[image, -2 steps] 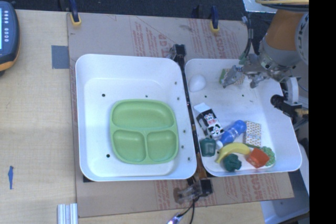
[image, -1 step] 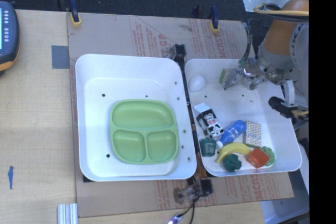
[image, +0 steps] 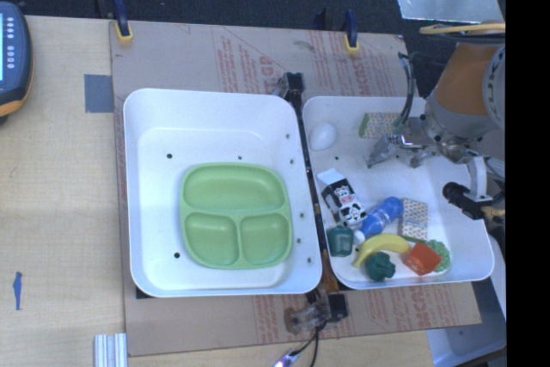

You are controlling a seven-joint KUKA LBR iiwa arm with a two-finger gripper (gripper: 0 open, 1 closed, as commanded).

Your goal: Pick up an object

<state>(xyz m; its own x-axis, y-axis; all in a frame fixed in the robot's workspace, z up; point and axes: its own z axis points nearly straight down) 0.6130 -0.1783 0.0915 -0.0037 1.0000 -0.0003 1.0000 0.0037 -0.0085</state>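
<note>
My gripper (image: 388, 150) hangs over the upper middle of the right bin (image: 481, 275), just below a patterned packet (image: 375, 125). The grey arm with its orange band (image: 464, 86) reaches in from the right. Lower in that bin lie a cow-patterned carton (image: 340, 195), a blue bottle (image: 381, 217), a banana (image: 383, 245), a dark green cup (image: 340, 241), a broccoli piece (image: 379, 268), a red block (image: 421, 259) and a checked cracker (image: 414, 219). A white egg-shaped thing (image: 322, 134) sits at the bin's upper left.
The left bin (image: 146, 125) holds a light green divided plate (image: 235, 214). A black clamp (image: 294, 84) sits at the top of the seam between the bins. A dark bracket (image: 468, 202) juts out below the arm at the right.
</note>
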